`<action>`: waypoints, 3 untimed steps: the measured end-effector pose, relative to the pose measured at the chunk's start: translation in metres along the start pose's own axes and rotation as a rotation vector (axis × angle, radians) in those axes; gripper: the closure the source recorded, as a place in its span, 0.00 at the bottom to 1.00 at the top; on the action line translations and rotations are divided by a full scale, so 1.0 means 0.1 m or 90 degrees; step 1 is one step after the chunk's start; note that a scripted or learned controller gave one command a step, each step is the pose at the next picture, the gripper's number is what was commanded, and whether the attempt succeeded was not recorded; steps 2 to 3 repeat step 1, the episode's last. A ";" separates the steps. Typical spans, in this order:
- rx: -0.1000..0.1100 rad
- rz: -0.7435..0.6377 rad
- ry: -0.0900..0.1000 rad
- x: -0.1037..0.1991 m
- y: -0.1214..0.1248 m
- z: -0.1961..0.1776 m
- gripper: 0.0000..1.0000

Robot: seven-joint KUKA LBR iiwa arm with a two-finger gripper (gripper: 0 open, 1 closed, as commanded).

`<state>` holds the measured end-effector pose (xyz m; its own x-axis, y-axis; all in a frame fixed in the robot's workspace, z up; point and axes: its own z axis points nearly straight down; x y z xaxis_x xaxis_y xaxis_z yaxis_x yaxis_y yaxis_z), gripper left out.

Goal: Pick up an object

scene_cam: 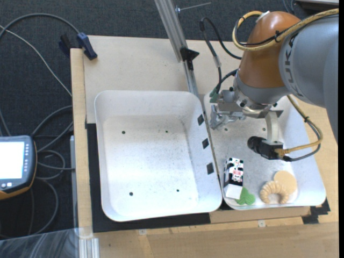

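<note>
Pale wooden table [134, 63] carrying two shallow white plastic bins side by side, pushed toward its near edge so both lie within the arm's reach. Grey arm with orange band [271, 47] reaching in over the table's right edge and bent down over the far half of the right-hand white bin [306, 144], probably because every loose thing lies on that side. Left-hand white bin [145, 155] bearing nothing but dark specks. Tool [221, 117] hanging low near the right bin's far left corner, close to the wall shared by the two bins; width of its opening impossible to tell from above, and nothing seen held in it. Candidates for picking gathered along the right bin's near edge, well apart from the tool: tan ridged croissant-like toy [278, 187] toward the near right corner, small black-and-white printed carton [234, 172] beside the dividing wall, small green leaf-shaped piece [246, 198] just in front of the carton at the near rim. Judged as an early stage: nothing lifted yet, tool needing to travel toward the near edge first.
</note>
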<state>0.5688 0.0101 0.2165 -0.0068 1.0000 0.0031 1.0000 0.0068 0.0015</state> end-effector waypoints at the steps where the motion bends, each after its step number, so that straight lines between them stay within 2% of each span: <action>1: 0.004 0.000 0.000 0.49 -0.16 0.05 1.00; 3: 0.004 0.000 0.000 0.49 -0.16 0.05 1.00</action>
